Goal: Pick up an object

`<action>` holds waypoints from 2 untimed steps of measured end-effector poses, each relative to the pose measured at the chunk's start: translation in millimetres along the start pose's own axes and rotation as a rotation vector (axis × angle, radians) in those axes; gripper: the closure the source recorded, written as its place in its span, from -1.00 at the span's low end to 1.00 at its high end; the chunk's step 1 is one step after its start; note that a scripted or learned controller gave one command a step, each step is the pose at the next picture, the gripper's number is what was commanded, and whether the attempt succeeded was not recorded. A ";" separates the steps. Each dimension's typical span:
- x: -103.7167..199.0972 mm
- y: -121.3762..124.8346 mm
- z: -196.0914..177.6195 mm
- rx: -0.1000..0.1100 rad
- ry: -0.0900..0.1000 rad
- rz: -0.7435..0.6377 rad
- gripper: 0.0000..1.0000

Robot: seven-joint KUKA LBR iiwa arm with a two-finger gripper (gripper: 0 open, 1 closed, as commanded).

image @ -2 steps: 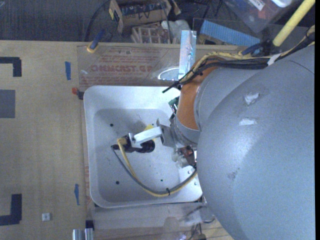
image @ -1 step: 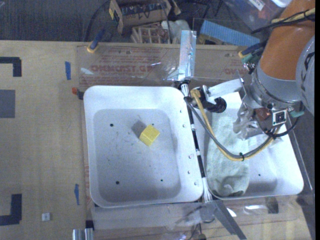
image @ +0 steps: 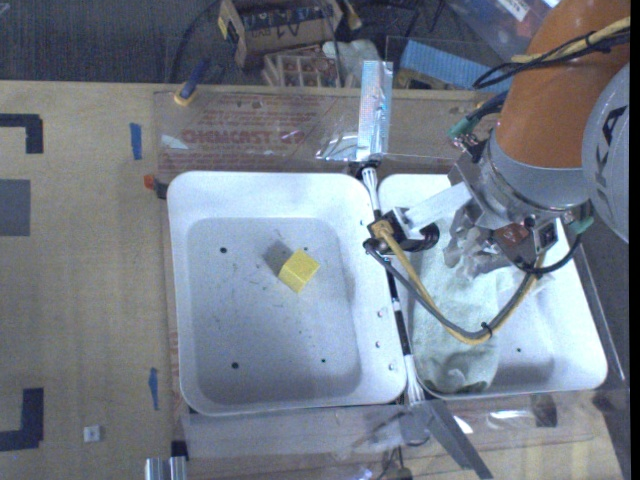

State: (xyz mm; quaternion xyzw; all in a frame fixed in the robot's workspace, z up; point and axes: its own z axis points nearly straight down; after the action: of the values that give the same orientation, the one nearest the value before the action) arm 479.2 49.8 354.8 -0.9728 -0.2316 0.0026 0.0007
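Two white bins are counted on the bench: the left bin (image: 200, 208) and the right bin (image: 570, 358). Just one yellow cube (image: 298, 270) is seen, sat in the left bin. One pale crumpled cloth (image: 455, 343) is spotted too, over in the right bin.

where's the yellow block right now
In the camera view the yellow block lies in the left bin, a little above its middle, well apart from the gripper, which hangs over the right bin.

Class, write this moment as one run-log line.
arm: over right bin | gripper: above crumpled cloth | yellow block: left bin, untouched
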 end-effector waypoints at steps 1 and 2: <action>44.0 -85.1 81.6 -0.002 0.004 0.111 1.00; 64.9 -125.7 17.7 -0.004 0.007 0.090 1.00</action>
State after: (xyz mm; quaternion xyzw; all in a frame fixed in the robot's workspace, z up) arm 480.4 191.3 337.1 -0.9822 -0.1876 -0.0015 -0.0006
